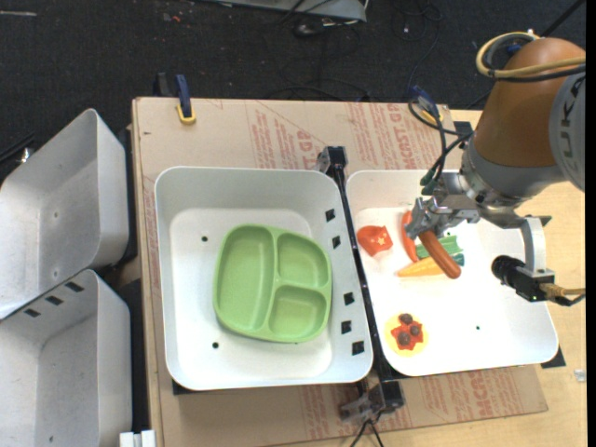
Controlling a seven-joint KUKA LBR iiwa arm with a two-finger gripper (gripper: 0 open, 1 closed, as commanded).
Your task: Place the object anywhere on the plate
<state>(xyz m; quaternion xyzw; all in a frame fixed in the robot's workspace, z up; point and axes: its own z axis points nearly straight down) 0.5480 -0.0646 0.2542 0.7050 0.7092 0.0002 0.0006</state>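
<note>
Tool (pixel 430 223), grip unclear, crowds hot dog (pixel 440 254), carrot (pixel 419 269), tomato (pixel 374 239); plate (pixel 273 284) sits apart.

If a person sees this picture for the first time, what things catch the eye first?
The green divided plate stands out first, alone in the left white bin. Next comes the grey and orange arm, its gripper low over a cluster of toy foods in the right bin: a hot dog, a carrot and a red pepper.
</note>
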